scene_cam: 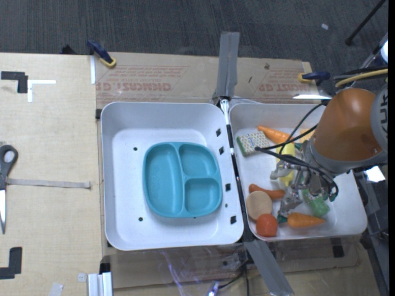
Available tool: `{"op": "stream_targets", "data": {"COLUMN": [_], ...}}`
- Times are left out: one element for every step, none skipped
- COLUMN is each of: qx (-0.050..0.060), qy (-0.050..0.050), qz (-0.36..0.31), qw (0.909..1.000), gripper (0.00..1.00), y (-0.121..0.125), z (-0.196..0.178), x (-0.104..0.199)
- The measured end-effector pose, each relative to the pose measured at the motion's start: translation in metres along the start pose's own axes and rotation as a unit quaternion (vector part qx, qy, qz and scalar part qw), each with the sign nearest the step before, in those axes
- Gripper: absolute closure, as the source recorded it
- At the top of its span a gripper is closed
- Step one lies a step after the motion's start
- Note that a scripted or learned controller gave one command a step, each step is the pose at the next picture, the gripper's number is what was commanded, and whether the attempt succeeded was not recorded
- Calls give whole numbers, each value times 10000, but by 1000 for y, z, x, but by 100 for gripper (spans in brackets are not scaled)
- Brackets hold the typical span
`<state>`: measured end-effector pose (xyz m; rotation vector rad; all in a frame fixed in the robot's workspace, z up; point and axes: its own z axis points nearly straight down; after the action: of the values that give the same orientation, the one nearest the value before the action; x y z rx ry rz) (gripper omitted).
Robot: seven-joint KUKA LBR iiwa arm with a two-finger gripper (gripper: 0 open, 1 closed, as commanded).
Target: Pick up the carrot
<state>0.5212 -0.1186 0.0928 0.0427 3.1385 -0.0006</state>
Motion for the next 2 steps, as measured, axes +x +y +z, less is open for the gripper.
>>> {"op": "stream_targets", "data": {"qx": [-1, 4], "qy": [-8, -49], "qz": [-238, 867], "qw": [9997, 9962], "gripper": [0, 0], "y": [1, -42], "z": [0, -2], "x": [-56, 24]}}
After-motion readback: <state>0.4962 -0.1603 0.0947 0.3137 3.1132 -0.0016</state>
